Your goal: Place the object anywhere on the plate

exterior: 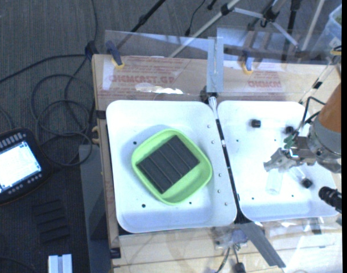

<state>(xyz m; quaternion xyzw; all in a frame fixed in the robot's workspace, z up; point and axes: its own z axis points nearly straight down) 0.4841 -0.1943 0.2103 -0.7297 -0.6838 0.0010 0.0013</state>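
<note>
My arm (331,131) comes in from 3 o'clock and leans over the right bin (247,206). The orange band sits high at the view's edge and the grey wrist is below it. The wrist tilts down toward 9 o'clock, so my fingers (283,159) hang low over the right half of that bin, near its 3 o'clock side. They show as a grey blur of metal against the white floor. I cannot tell whether they are open or closed, and I see nothing clearly between them.

A small clear piece (273,182) lies on the bin floor just at 6 o'clock of my fingers. It is close to them, but whether it touches them I cannot tell. A black knob (255,123) sits well apart at 11 o'clock, toward the bin's far edge. A second black bit (289,131) lies near my wrist at 12 o'clock, and a third (306,182) at 4 o'clock. Which of these is the object I cannot say for sure, but all of them are in the right bin.

The plate (140,151), green with a raised rim, rests in the middle of the left bin (119,209), well apart from my fingers at 9 o'clock. A dark ridged pad (169,162) covers its floor. Both bins stand side by side on the worktop (99,90).
</note>
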